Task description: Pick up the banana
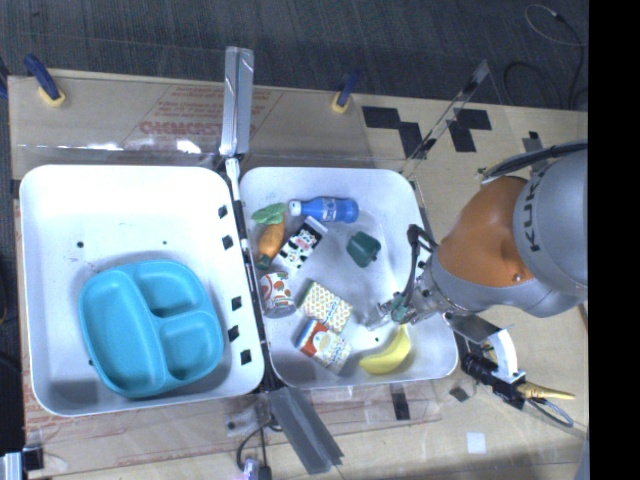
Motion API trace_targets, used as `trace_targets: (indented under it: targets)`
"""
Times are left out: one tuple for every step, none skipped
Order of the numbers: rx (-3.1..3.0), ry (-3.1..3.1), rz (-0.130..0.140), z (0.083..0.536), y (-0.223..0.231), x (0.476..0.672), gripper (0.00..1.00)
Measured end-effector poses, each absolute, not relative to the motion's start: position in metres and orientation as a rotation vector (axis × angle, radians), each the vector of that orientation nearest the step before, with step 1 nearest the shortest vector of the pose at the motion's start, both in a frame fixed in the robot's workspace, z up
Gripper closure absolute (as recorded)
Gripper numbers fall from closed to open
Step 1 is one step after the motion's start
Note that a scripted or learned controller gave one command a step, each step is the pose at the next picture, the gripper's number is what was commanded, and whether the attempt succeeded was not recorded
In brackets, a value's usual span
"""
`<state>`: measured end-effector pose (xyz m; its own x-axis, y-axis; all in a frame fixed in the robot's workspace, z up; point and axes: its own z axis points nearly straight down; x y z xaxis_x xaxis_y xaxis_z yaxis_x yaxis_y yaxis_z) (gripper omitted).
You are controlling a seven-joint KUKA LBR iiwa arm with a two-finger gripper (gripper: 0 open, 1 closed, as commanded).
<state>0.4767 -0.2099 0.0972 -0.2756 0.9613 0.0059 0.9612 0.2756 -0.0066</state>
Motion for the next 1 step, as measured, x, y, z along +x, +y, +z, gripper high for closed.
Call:
trace_targets:
  targets:
    - [-1.885,-2.503,0.003,0.0972,-0.2099,0.4768,0.00]
